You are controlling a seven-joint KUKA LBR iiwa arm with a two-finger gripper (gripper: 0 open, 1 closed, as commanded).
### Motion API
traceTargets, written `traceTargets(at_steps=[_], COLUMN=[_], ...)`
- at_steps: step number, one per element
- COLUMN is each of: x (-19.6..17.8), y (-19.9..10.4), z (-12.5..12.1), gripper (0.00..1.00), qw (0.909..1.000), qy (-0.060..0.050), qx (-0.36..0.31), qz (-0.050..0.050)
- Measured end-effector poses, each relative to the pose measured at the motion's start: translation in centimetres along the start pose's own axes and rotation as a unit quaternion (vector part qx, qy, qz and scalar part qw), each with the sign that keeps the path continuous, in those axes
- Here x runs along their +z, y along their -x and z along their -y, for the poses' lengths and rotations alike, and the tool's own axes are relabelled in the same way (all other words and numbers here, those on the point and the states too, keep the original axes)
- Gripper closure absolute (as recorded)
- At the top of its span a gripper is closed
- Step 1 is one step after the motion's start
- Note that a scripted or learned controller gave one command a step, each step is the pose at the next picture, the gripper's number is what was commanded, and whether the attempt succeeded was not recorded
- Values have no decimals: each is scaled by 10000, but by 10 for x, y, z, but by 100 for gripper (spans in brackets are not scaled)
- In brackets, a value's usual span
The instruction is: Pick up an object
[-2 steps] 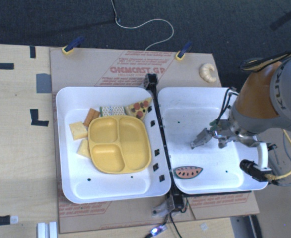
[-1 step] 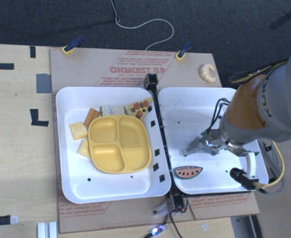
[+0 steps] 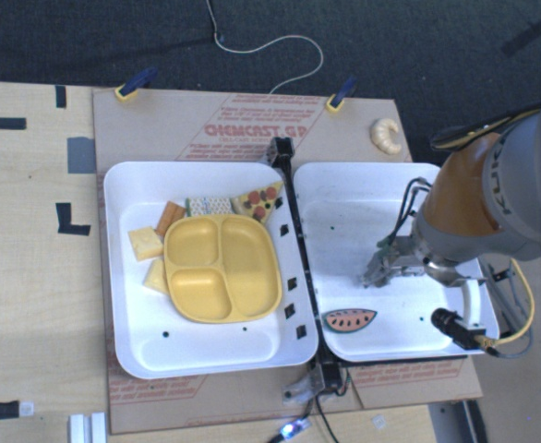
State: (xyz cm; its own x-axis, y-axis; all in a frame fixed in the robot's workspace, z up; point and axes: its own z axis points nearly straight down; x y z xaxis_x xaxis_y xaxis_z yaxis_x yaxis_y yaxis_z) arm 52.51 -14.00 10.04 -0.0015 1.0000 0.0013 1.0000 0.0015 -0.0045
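The wooden bench (image 3: 30,275) holds two white bins side by side, with dark floor at 12 o'clock. The left bin (image 3: 132,340) has a yellow plate (image 3: 222,268) with toy foods around it. The right bin (image 3: 344,215) has a watermelon slice (image 3: 349,319) at 6 o'clock. The fingers (image 3: 378,271) hang low in that bin, at 1 o'clock from the slice and apart from it. I cannot tell if they are open or closed.

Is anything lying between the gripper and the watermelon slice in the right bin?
Nothing visible. The gripper sits low in the right bin, and only bare bin floor separates it from the watermelon slice toward the near-left.
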Motion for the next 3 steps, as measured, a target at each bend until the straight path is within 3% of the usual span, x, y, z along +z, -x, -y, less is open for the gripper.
traceTargets(at_steps=[2, 3], x=[-101, -125], y=[-5, -5], z=[6, 6], gripper=[100, 100], qw=[10000, 10000], qy=[40, 24], qx=[-2, 0], qz=[10, 6])
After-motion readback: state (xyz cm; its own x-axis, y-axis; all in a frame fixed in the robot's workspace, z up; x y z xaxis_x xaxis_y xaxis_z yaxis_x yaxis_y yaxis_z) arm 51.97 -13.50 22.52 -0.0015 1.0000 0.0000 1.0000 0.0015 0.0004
